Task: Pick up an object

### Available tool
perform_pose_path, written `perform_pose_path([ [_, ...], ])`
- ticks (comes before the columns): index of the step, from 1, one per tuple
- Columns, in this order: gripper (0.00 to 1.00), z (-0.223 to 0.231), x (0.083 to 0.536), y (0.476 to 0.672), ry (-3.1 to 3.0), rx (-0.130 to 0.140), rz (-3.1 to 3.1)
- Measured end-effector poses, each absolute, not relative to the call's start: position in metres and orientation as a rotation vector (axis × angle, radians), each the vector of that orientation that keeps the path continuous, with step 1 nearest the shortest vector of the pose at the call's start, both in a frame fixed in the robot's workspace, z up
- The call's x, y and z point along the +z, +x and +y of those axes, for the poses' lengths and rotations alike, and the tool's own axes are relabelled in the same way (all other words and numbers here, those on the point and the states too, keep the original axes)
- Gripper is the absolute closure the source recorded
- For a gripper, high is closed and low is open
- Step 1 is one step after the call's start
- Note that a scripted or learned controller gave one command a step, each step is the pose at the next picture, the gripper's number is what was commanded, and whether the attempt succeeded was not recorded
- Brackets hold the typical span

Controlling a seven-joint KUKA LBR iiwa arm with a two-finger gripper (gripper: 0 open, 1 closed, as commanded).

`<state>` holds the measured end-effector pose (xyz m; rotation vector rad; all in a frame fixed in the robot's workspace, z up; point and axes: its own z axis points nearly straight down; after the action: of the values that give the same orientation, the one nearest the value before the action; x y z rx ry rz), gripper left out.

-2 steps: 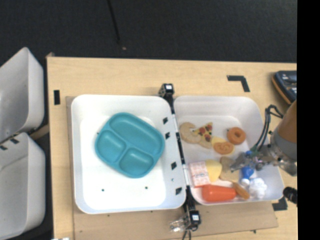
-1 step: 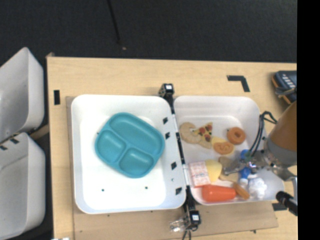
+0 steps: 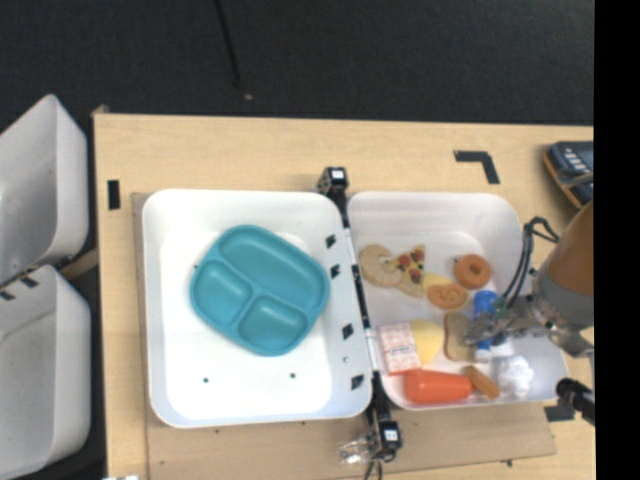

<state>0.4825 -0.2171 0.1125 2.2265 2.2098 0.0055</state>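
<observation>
The right bin holds several toy foods: a pizza slice, a donut, a small bun, a yellow cheese block, a pink-and-white box, an orange carrot, a brown bread slice, a blue piece and a white crumpled item. My gripper reaches in from the right and hangs low over the bin's right side, just below the blue piece and beside the bread slice. Nothing is visibly held.
The left bin carries a teal divided plate near its middle. A black clip sits at the top of the divider between the bins. The grey and orange arm covers the right bin's right wall.
</observation>
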Motion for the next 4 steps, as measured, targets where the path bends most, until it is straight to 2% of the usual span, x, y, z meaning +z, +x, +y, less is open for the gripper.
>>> perform_pose_path([
  [1,1.00,-0.217,0.156,0.489,2.216,0.002,2.221],
  [3,1.00,-0.223,0.243,0.485,2.214,0.002,2.221],
  [4,1.00,-0.168,0.236,0.499,2.214,0.001,2.229],
])
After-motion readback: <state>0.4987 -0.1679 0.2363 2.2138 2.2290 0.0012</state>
